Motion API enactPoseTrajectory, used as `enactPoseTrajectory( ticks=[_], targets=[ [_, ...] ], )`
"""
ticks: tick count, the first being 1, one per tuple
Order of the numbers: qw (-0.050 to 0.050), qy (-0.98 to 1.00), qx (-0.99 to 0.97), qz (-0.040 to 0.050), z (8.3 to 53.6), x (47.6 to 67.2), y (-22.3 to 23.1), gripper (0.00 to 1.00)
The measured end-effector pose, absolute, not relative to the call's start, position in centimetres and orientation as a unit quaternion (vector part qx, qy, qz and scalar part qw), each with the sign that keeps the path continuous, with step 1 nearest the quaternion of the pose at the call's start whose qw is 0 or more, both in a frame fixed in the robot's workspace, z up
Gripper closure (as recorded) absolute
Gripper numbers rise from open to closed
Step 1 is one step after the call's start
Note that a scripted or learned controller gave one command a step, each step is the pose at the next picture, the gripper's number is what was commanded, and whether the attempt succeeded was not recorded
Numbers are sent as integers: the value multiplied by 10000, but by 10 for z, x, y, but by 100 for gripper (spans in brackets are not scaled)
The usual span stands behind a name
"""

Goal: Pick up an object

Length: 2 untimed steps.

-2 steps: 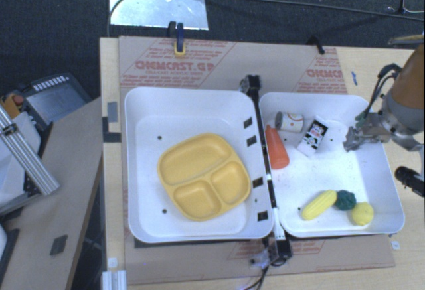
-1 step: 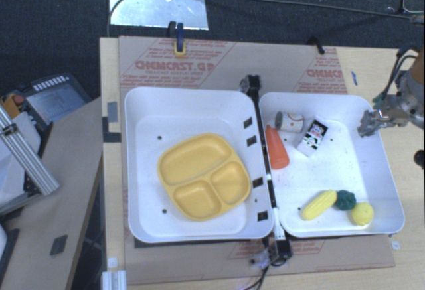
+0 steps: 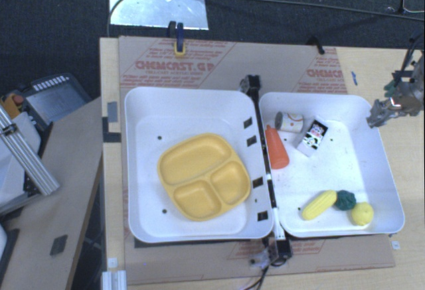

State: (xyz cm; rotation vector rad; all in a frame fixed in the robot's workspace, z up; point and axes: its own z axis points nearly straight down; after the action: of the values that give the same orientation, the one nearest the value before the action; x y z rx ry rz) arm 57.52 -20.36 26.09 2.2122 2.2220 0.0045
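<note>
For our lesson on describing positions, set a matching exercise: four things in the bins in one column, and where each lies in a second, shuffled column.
Things:
1. yellow divided plate
2. orange carrot
3. corn cob
4. small black-and-white box

Places:
A. right bin, near front edge, beside a green item
B. left bin
C. right bin, toward the back
D. right bin, along the left wall

Pairs: 1-B, 2-D, 3-A, 4-C

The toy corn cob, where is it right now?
In the camera view the corn cob lies near the front edge of the right bin, just left of a small green toy and a yellow lemon.
</note>
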Motion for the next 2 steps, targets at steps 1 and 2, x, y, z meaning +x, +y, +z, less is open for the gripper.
enactPoseTrajectory(
  ticks=[1, 2],
  targets=[
    [12, 7102, 7040, 11, 264, 587, -150, 100],
    [1, 7103, 7039, 11, 247, 592, -100, 100]
  ],
)
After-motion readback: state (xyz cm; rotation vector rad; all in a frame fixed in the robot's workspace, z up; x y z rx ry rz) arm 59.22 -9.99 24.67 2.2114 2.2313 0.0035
